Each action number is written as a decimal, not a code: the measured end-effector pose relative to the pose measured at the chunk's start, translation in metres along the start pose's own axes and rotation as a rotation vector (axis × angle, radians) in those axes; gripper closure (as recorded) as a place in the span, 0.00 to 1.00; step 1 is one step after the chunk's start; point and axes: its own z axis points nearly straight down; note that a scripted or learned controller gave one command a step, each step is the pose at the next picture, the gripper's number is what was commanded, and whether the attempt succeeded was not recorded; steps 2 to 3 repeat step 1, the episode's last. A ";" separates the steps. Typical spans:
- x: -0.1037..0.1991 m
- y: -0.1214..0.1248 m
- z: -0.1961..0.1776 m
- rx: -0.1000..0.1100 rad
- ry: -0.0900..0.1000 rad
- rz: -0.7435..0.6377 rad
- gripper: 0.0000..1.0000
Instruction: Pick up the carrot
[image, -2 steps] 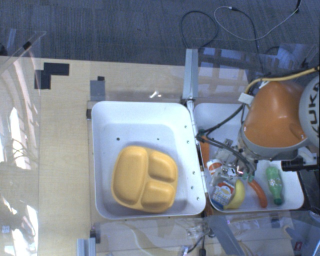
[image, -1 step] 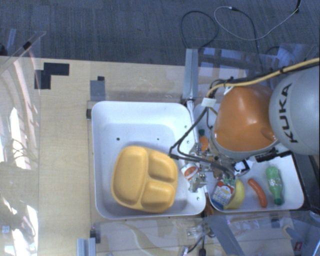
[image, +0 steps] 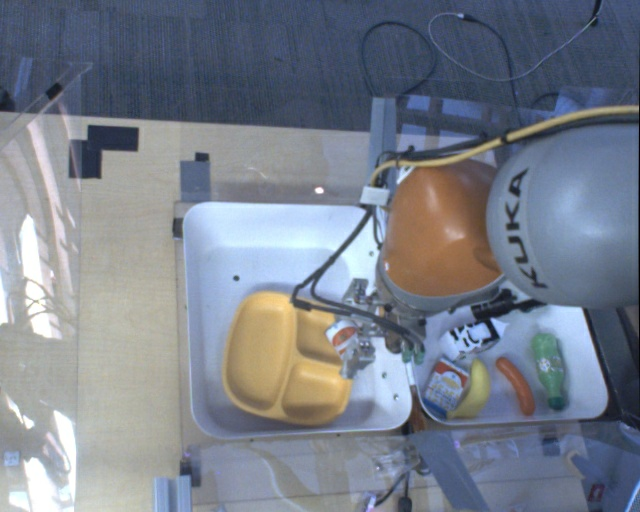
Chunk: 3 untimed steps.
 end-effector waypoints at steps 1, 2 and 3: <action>0.007 -0.022 0.000 0.001 -0.001 -0.386 1.00; 0.007 -0.022 0.000 0.001 -0.001 -0.386 1.00; 0.007 -0.022 0.000 0.001 -0.001 -0.386 1.00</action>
